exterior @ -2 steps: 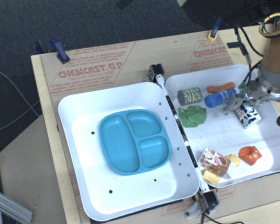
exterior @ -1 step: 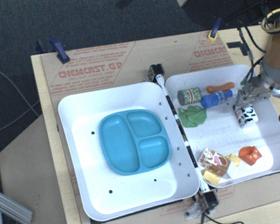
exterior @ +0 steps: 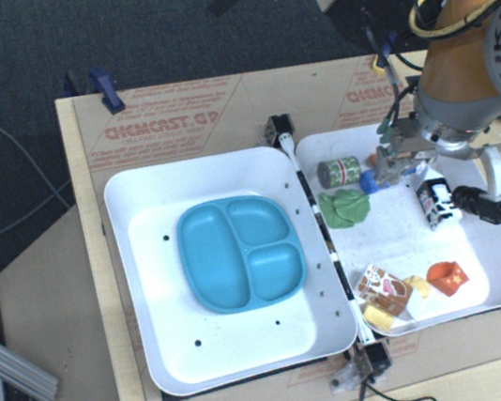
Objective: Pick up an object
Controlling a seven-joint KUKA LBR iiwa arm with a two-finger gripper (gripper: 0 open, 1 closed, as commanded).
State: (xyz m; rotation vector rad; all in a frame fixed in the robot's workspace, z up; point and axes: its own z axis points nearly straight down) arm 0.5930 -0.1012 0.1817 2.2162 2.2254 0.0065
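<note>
I've got the gripper (exterior: 394, 161) down in the right bin (exterior: 399, 236), just right of the can (exterior: 339, 171). Can't tell from this angle whether it's open, closed or gripping anything. The can lies on its side, green label showing. A small blue obj (exterior: 368, 183) sits btwn the can and the gripper, just below-right of the can and v. close to the gripper; contact unclear. A green lump (exterior: 349, 207) lies just nearer the camera than the can, almost touching it. Well nearer the camera than the can there's a snack packet (exterior: 384, 285) w/ a pale yellow piece (exterior: 377, 318) against its near edge, and a red obj (exterior: 447, 278) further right of those. Left of the can, past the bin wall, the left bin (exterior: 170, 342) holds a blue divided plate (exterior: 240, 252), lying flat, approx. centred.
</note>
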